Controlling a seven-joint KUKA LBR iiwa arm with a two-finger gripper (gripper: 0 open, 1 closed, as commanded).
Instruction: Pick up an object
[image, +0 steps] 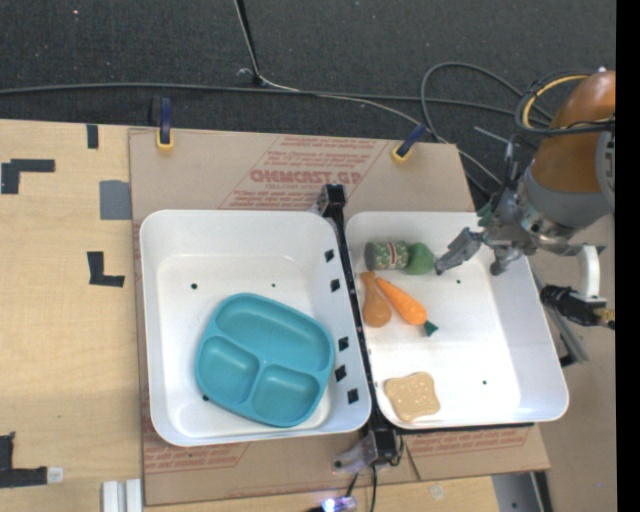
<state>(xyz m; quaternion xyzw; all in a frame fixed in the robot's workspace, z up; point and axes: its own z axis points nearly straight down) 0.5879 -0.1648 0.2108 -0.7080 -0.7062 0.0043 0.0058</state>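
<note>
In the right bin (520, 345) lie a green and grey bottle-like toy (397, 256), an orange carrot (403, 301) with a green tip, a tan pear-shaped piece (376, 305) and a slice of toast (412, 396). My gripper (478, 254) hangs over the bin's upper right part, its two dark fingers spread open with nothing between them. One fingertip (448, 259) is just right of the green toy. The arm's grey wrist with its orange band (588, 100) rises at the right edge.
The left bin (165, 240) holds a teal divided plate (263, 359). A black divider with clips (343, 300) separates the bins. Cables (300, 88) run over the dark floor behind. Blue-yellow clamps (163, 124) hold the cardboard base.
</note>
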